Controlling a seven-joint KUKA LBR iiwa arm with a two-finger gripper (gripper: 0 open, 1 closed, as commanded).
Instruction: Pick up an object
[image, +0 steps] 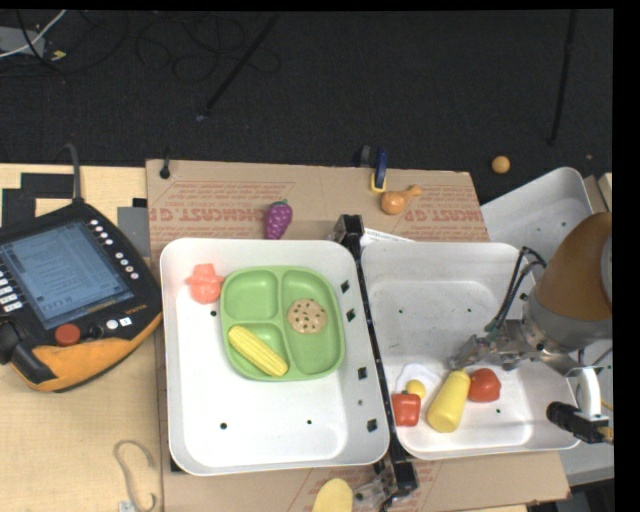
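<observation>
The right bin (440, 280) holds a yellow bottle (448, 400), a red round toy (485, 386), a red block (406, 409) and a small yellow piece (415, 387), all near its front edge. My gripper (488, 350) hangs low over the right bin, just behind the red round toy and the bottle, below the orange-banded wrist (575, 280). I see nothing clearly held in it. In the left bin (260, 430) a green divided plate (250, 295) carries a corn cob (257, 351) and a cookie (305, 317). A pink toy (203, 283) lies beside the plate.
Outside the bins, purple grapes (277, 219) and an orange toy (397, 200) lie on the cardboard behind. An orange ball (500, 164) sits further back and a yellow toy (332, 495) at the front edge. A teach pendant (70, 290) rests at the left.
</observation>
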